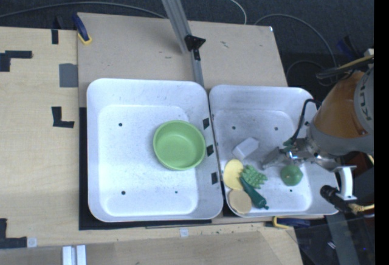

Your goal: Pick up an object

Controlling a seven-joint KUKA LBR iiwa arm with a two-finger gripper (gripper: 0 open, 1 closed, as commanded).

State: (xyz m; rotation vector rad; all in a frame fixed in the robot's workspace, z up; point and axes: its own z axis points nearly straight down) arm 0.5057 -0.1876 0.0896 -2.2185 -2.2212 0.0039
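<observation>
The right bin holds several small objects. A white block lies near its middle. In front of it are a yellow piece, a tan disc and a dark green leafy toy. A small green round object sits toward the right side. My gripper hangs low in the right bin, just above and left of the green round object and to the right of the white block. The wrist hides how the gripper meets the green object.
The left bin holds a light green bowl near its right side. A grey pole slants across the bench behind the bins. The arm's grey and orange body covers the right bin's right rim.
</observation>
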